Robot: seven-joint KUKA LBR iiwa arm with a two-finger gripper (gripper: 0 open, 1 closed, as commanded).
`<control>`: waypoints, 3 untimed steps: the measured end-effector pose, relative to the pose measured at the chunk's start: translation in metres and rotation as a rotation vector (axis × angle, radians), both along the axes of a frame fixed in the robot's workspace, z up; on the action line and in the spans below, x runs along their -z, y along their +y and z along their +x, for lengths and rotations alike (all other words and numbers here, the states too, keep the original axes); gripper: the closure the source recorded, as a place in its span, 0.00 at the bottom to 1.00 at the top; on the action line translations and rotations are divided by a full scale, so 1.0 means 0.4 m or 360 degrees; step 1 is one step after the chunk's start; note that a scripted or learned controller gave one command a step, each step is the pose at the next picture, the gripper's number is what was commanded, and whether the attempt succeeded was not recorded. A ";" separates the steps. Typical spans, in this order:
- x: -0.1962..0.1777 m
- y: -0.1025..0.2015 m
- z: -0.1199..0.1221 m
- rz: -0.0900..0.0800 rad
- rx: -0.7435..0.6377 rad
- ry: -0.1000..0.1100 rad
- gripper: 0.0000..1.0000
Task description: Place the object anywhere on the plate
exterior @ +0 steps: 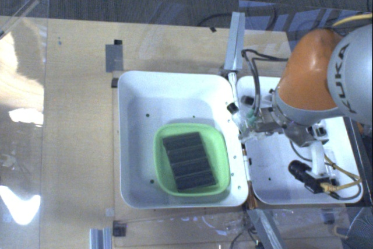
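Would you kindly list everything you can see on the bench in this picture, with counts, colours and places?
Bench: one, light wood, under both bins.
Bins: two, white, side by side; left bin, right bin.
Plate: one, green, squarish with rounded corners, in the left bin toward its near right side.
Block: one, dark grey and ribbed, lying on the plate.
Brackets: small, grey and black, on the bench beside the left bin's corners.
Post: one, grey metal, behind the gap between the bins.
Cables: black and yellow, over the right bin.
Arm: one, grey with an orange band, over the right bin.
Gripper: one, over the right bin's left edge; too hidden to read.
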State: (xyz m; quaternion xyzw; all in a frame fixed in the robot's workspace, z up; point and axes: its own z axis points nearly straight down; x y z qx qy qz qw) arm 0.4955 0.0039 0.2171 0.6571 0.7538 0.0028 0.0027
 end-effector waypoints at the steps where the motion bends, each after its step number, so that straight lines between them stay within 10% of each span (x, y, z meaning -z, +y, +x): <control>1: 0.000 -0.001 0.000 0.0000 0.0001 0.0000 0.00; 2: -0.027 0.002 0.005 0.0000 -0.0008 -0.0010 1.00; 3: -0.027 0.001 0.005 0.0000 -0.0007 -0.0010 0.00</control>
